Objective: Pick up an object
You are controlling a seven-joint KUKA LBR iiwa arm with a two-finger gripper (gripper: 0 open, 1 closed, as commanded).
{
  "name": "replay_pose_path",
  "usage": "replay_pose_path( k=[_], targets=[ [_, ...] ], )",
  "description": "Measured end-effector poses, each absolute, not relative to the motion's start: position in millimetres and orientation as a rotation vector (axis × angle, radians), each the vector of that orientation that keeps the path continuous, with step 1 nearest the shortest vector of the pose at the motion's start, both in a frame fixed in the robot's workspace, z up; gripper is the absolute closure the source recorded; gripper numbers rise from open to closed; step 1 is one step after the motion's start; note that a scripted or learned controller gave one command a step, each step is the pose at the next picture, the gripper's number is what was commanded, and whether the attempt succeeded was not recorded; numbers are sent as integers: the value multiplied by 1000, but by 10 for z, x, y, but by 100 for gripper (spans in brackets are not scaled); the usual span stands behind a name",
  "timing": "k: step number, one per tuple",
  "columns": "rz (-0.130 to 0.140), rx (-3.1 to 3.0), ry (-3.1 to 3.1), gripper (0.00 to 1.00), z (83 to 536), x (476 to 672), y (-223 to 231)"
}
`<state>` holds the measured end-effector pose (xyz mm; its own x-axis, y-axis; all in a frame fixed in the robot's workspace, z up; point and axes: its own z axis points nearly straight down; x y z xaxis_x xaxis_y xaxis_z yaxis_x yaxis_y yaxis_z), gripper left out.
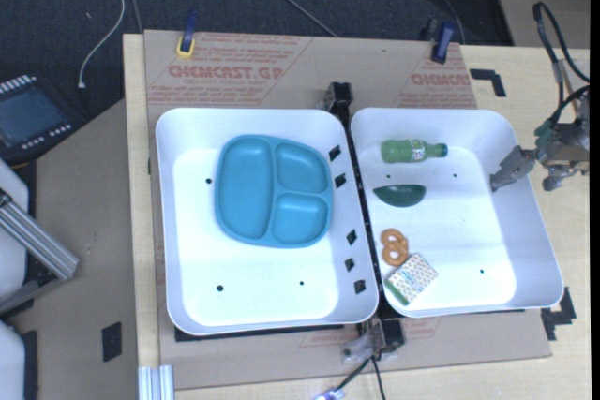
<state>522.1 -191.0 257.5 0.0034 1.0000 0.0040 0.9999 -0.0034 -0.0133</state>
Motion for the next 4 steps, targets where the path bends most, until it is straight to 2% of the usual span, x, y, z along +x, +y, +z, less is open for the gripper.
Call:
replay_pose_path(
  k=[1, 2, 4],
  targets=[
    [0, -2220, -2221, 0, 2639, 5245, -1904],
    [2, -2218, -2218, 0, 2173, 5172, -1850],
    [4, -2217, -2216, 0, 1164, 5236, -1944]
  ],
)
